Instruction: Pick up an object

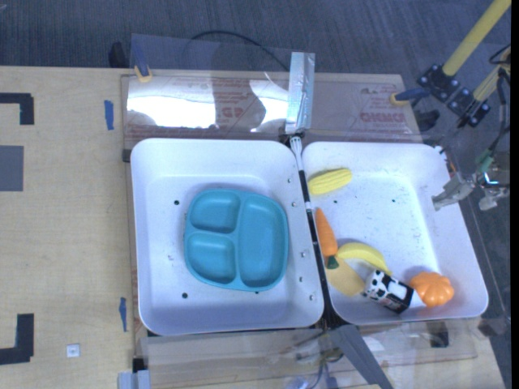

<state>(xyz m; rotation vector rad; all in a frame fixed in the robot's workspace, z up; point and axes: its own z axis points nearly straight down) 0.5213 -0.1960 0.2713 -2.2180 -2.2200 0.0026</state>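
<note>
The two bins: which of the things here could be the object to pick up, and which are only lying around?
Could be picked:
corn cob, carrot, banana, cow toy, orange fruit, perhaps the blue divided plate.

Only around:
left bin, right bin, blue tape on the bench.
</note>
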